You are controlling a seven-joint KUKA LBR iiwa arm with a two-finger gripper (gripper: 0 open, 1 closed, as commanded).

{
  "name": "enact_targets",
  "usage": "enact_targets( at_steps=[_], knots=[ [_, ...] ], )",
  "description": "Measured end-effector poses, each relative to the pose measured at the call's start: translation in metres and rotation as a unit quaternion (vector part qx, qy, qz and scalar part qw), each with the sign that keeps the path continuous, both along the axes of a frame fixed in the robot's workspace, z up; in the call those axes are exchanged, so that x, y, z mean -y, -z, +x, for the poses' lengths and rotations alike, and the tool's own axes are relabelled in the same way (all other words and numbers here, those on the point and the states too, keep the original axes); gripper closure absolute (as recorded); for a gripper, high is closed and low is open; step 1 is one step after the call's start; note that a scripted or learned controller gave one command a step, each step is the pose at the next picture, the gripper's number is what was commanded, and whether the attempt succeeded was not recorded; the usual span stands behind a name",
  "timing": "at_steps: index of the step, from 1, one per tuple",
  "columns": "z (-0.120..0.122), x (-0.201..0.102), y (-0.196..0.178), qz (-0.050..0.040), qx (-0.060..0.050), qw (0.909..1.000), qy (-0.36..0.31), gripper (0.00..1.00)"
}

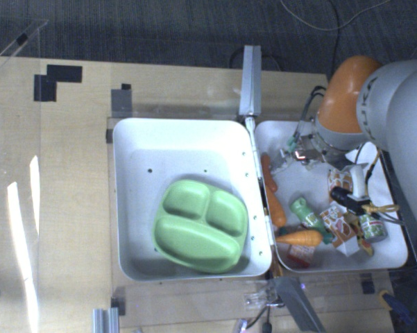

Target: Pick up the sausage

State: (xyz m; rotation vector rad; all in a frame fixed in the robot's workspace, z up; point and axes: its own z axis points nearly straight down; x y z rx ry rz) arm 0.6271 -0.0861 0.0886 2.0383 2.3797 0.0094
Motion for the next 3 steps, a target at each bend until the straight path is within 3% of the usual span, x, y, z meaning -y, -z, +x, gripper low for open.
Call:
enact_targets(
  at_steps=[1, 3],
  knots=[
    [0.029, 0.003, 0.001, -0.0003, -0.001, 0.9998, -0.02, 0.0],
    [0.009, 0.022, 0.0, -0.0003, 0.0, 0.9986, -0.053, 0.0]
  ],
)
